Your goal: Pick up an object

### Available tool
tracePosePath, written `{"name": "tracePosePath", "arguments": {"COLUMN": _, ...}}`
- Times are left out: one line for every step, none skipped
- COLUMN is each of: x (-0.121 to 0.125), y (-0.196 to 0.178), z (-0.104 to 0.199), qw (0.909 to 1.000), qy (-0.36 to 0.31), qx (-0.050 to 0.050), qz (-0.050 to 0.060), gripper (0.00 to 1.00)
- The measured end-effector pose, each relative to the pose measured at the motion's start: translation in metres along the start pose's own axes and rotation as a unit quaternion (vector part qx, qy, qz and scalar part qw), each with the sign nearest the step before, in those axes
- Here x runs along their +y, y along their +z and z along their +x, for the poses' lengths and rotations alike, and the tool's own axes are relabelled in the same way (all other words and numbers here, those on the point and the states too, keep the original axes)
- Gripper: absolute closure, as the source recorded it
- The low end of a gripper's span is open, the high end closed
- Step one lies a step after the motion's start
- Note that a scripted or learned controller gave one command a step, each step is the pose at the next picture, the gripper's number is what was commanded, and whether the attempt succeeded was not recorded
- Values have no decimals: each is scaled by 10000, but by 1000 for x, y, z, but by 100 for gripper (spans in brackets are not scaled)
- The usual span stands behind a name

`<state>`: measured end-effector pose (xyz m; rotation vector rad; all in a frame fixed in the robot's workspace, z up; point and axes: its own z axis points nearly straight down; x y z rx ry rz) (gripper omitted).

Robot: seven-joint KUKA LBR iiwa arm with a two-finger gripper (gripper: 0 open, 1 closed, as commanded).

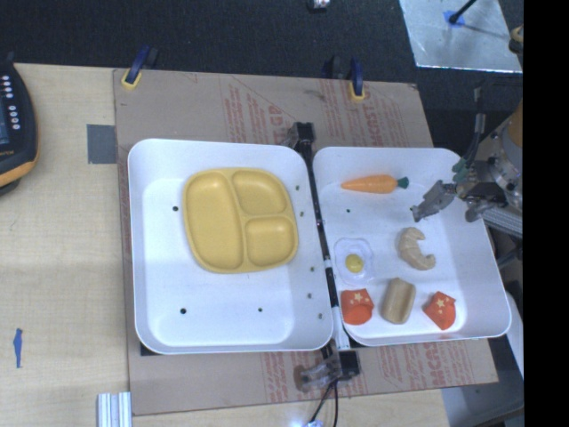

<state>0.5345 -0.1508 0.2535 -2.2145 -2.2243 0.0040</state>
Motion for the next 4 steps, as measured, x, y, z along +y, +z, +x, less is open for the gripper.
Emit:
{"name": "tracePosePath", "arguments": {"x": 26, "y": 128, "z": -31, "qw": 10000, "qy": 4, "qx": 3, "qz": 45, "gripper": 0}}
{"name": "tracePosePath", "arguments": {"x": 24, "y": 164, "z": -24, "qw": 10000, "qy": 9, "qx": 7, "qz": 22, "gripper": 0}}
{"name": "tracePosePath", "arguments": {"x": 25, "y": 151, "z": -25, "qw": 10000, "qy": 10, "qx": -5, "qz": 4, "gripper": 100}}
{"name": "tracePosePath", "arguments": {"x": 63, "y": 55, "z": 70, "qw": 10000, "qy": -45, "qx": 8, "qz": -58, "gripper": 100}}
